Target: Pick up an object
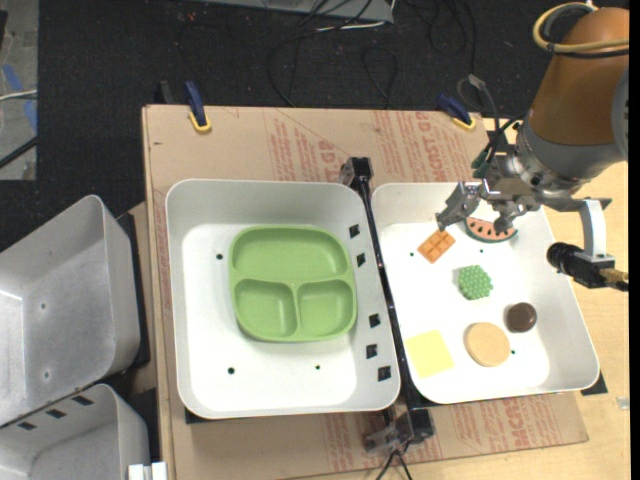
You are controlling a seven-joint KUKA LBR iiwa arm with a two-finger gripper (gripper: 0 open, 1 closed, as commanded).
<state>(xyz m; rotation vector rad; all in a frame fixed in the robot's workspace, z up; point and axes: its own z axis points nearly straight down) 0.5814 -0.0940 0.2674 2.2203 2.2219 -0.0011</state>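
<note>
So nothing's lifted yet: your gripper (470, 206) hovers low by the watermelon slice (492, 231) and orange waffle (436, 246), fingers spread, grasping nothing.

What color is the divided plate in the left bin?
Light green: the three-compartment divided plate shows plainly in the camera view.

The arm (575, 78) is cut off by the right and top edges. The gripper (470, 203) covers part of the watermelon slice (492, 231). Its finger state is indeterminable. Grey bins (60, 298) are cropped at left.
</note>
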